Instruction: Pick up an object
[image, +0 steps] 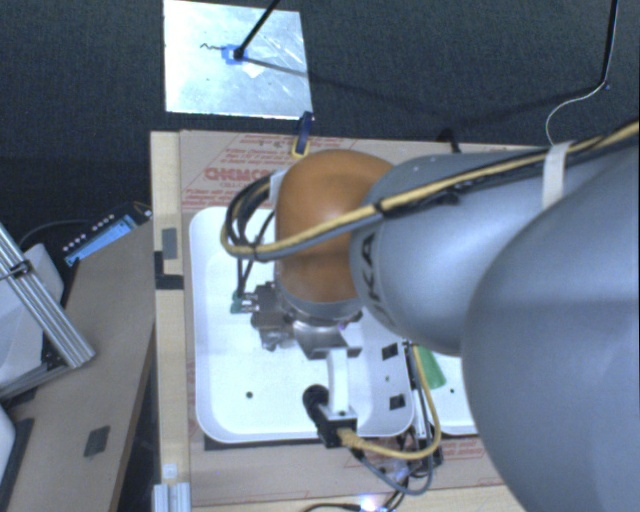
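My arm reaches in from the right, and its orange band (318, 230) hangs over the left white bin (225, 400). Below the band, the grey metal gripper (265, 318) sits low over the middle of that bin. Seen from above, the wrist hides whatever lies beneath it. A green object (432, 366) peeks out from under the arm, at the left side of the right bin (458, 420).
The bins rest on a brown cardboard sheet (240, 170) with red print. A shiny foil-like sheet (238, 60) lies beyond the bench at the top. A pale side table (90, 350) with a metal rail stands to the left.
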